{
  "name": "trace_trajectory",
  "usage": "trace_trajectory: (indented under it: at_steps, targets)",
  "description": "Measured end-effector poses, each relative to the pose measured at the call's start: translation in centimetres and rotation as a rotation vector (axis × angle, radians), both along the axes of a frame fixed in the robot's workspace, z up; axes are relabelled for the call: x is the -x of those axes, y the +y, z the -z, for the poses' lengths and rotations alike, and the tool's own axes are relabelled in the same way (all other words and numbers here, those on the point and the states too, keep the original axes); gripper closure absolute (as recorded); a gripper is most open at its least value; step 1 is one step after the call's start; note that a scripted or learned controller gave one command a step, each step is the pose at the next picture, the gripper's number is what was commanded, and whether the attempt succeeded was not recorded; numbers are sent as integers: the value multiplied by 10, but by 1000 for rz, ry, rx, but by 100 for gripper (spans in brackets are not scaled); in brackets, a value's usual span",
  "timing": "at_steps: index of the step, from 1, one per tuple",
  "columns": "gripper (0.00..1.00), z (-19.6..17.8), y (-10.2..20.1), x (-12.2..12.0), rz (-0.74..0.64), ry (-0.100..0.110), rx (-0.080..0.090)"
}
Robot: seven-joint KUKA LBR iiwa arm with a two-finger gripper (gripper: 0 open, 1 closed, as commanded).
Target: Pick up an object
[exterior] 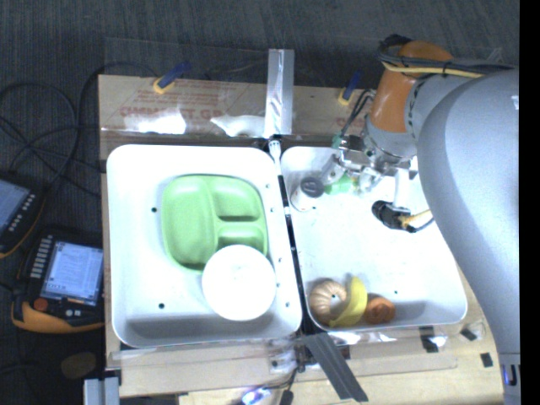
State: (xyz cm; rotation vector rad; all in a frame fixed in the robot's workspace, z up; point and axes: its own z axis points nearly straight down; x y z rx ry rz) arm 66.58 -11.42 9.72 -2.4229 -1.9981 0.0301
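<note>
Overhead, gripper [331, 178] in right bin [422, 260], fingers' state unclear, banana [353, 302] well apart.

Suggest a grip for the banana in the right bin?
Judgement only: take the banana across its upper end, coming straight down. It lies between a brown round item and a reddish one, touching both lower down, close to the bin's near wall. The upper end looks freest for fingers.
</note>
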Motion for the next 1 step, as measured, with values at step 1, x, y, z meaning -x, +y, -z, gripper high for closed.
trace_trajectory:
  at_steps: [1]
  targets:
    - [100, -87, 39, -2, -102, -13, -7]
